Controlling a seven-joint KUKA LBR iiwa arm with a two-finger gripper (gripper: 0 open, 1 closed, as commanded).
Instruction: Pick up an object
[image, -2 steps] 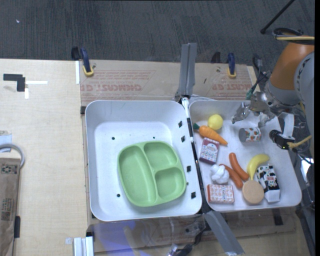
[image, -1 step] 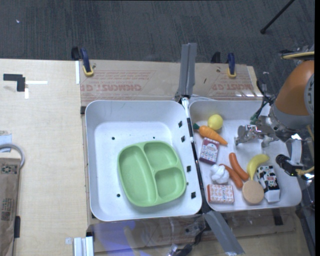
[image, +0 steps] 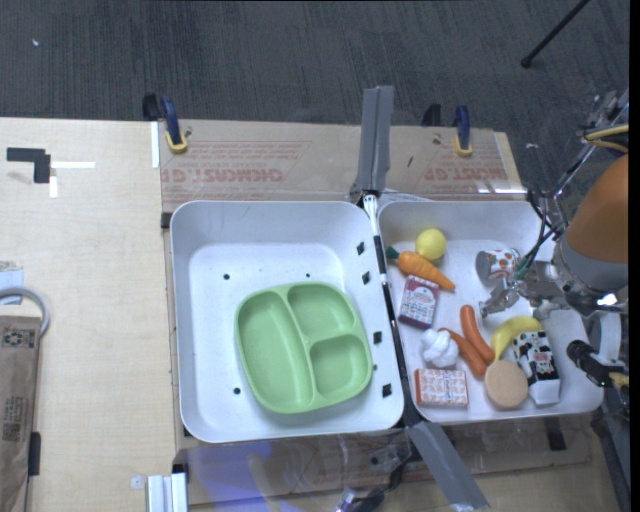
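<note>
The arm enters from the right, its gripper (image: 503, 297) low over the right bin (image: 470, 212) beside a banana (image: 513, 328); its grip state cannot be determined. Toy foods lie there, including a carrot (image: 425, 268). The cardboard's (image: 300, 160) mirrored print is illegible.

A light wooden bench (image: 90, 300) carries two shallow white bins side by side. A sheet of brown cardboard (image: 330, 165) lies under the far edge of the bins, held down by two blue and yellow clamps (image: 172, 128). A grey bar (image: 376, 140) stands where the bins meet. At the bench's left edge lies a brown paper bag (image: 18, 390), with a small black bracket (image: 32, 160) farther back. Dark carpet (image: 250, 50) covers the floor beyond.
</note>
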